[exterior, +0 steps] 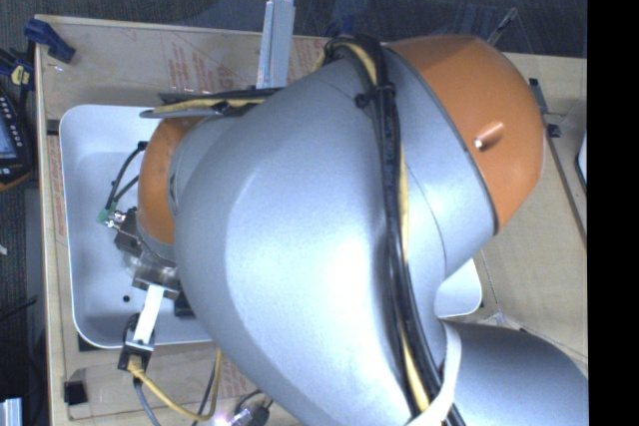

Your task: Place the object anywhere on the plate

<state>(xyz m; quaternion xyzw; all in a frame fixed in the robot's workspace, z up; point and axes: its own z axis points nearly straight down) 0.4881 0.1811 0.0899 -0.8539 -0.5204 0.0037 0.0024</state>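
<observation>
1. Plainly, the arm [329,244] takes up most of the camera view. Its grey shell reaches in from the right and lies across both bins.
2. The wrist end, marked by the orange band [155,190], sits low over the left bin [85,214]. The gripper [140,249] hangs at the bin's middle, near the floor.
3. I cannot tell whether the gripper is spread or pressed together. Its working end is tucked under the wrist and the angle hides it.
4. I cannot tell where the object is. The arm hides much of the left bin's floor, and the bare floor to the left of the gripper carries only a small dark speck [128,297], too small to identify.
5. I cannot place the plate either. At the near right a sliver of white [461,292] peeks from under the arm, probably the second bin, though its floor is covered.
6. By my judgement the task is at an early or middle step. The arm is down in the left bin as if to pick or to set down, and nothing visible confirms a grasp.
7. Whichever it is, a placement on the plate is not yet confirmed. What is left is at least to verify the hold, carry the object over and release it.
</observation>
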